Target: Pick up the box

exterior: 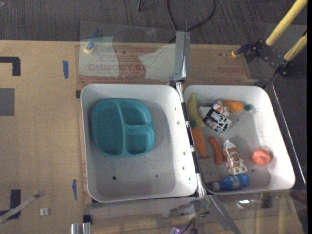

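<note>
Two box-like items lie in the right bin [280, 130]. A small black-and-white patterned box [217, 120] sits tilted in the bin's upper middle, touching a white and red item above it. Lower down, a white and orange carton [234, 159] lies on its side near the middle.
In the right bin, a yellow banana [194, 109] and an orange carrot [198, 141] lie along the left wall. A second carrot [235, 106], a red sausage [216, 150], a pink-orange round piece [262, 156] and a blue bottle [233, 182] surround the boxes. The left bin [141, 179] holds a teal divided plate [123, 126].
</note>
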Motion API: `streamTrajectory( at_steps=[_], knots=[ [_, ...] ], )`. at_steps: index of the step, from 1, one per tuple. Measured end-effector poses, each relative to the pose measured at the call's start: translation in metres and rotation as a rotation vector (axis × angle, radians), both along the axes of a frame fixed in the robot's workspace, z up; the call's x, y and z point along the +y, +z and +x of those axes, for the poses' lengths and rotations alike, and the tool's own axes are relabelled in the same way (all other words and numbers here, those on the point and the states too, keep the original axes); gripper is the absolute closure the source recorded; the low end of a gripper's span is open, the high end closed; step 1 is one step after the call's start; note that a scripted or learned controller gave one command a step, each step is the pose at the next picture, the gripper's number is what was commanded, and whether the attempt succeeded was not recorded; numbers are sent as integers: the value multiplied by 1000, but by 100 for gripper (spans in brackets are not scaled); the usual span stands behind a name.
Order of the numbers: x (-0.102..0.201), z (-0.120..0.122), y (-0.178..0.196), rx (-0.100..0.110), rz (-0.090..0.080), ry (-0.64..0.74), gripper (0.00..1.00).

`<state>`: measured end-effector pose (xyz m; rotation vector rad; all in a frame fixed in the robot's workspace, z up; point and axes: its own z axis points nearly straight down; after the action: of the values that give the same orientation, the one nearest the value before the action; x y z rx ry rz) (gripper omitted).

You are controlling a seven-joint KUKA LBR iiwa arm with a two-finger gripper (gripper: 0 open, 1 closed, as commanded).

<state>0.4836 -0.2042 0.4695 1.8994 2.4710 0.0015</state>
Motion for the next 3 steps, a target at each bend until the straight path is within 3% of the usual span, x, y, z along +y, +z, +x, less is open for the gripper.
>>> streamTrajectory(
  at_steps=[1,2,3],
  knots=[
    [-1,1,11,-6,-4,1,100],
    [0,1,11,-6,-4,1,0],
    [-1,2,23,-12,-8,2,100]
  ],
)
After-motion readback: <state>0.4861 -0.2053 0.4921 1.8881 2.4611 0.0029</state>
